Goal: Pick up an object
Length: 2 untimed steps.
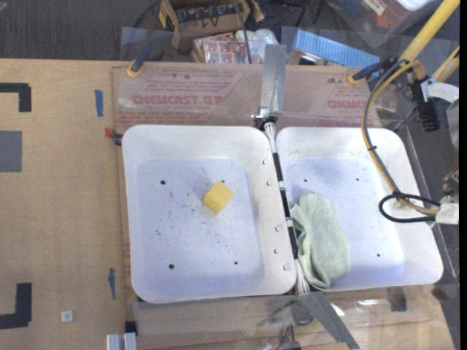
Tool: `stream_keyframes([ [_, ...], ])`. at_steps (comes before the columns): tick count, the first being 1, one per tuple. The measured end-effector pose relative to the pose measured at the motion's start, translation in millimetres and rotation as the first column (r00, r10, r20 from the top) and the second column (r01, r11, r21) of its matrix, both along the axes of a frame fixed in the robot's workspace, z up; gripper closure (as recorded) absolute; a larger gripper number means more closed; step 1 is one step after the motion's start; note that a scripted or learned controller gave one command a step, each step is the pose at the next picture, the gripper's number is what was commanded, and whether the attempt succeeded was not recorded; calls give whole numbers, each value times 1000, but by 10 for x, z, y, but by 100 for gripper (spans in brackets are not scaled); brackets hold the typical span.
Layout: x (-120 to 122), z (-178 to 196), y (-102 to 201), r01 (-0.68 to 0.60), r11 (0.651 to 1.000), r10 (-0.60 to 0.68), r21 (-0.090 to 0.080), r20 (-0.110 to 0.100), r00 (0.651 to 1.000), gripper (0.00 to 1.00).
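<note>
A small yellow block (217,197) lies near the middle of the left white bin (146,217), turned at an angle and apart from the walls. A pale green cloth (321,239) lies crumpled in the right white bin (350,166), against that bin's left wall and reaching toward its front edge.
A black and yellow cable (400,205) loops over the right bin's right side and runs up past its back edge. A metal bar (273,86) stands behind the seam between the bins. Cardboard (190,97) lines the back, with clutter beyond it.
</note>
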<state>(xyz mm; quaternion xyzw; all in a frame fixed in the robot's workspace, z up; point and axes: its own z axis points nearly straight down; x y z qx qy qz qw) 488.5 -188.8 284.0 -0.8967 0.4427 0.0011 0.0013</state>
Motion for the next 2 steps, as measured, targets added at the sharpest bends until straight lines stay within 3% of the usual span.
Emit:
stream_keyframes([
  [1,164,406,742,-396,918,396,-1,5,918,100],
  [2,828,-130,617,-590,807,590,-2,6,807,100],
])
